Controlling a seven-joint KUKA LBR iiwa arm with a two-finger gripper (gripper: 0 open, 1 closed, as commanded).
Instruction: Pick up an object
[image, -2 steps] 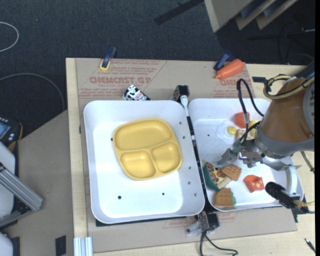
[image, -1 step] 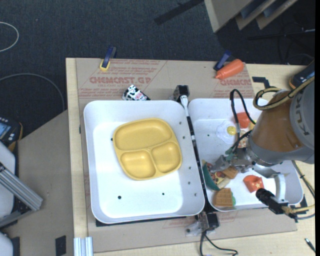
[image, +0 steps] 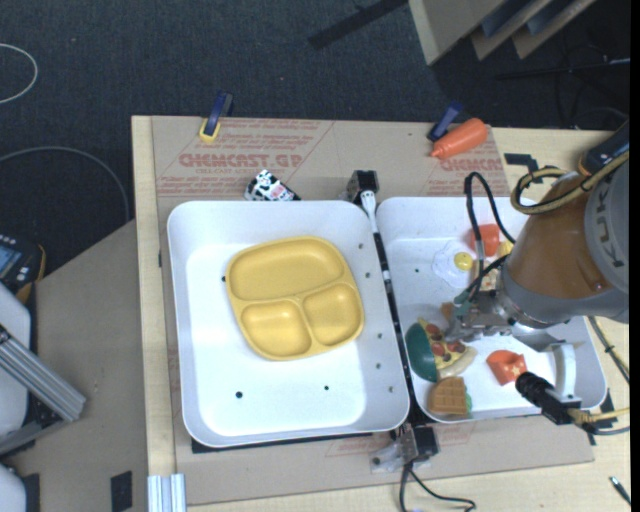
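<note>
Yellow plastic marks the left bin (image: 200, 400), where a divided tray (image: 295, 297) with three compartments lies alone near the middle; the right bin (image: 410, 215) holds the small things and the arm (image: 560, 250), which reaches in from the right with its orange band over that bin; the pincer (image: 468, 322) hangs low at the bin's left-centre, just above a cluster of toy food, and whether it is spread or pressed together I cannot tell, nor whether anything sits between its tips; beneath and just left of it lies a green piece (image: 420, 352) touching a multicoloured item (image: 447, 345); a brown waffle-like piece (image: 449, 399) rests near the bin's front edge; an orange-red block (image: 505, 365) lies to the right of the cluster; farther back sit a small yellow ball (image: 463, 261) and a red-orange piece (image: 487, 239), partly behind a black cable; on the counter (image: 330, 150) behind the bins lies an orange carrot-like toy (image: 460, 138).
</note>
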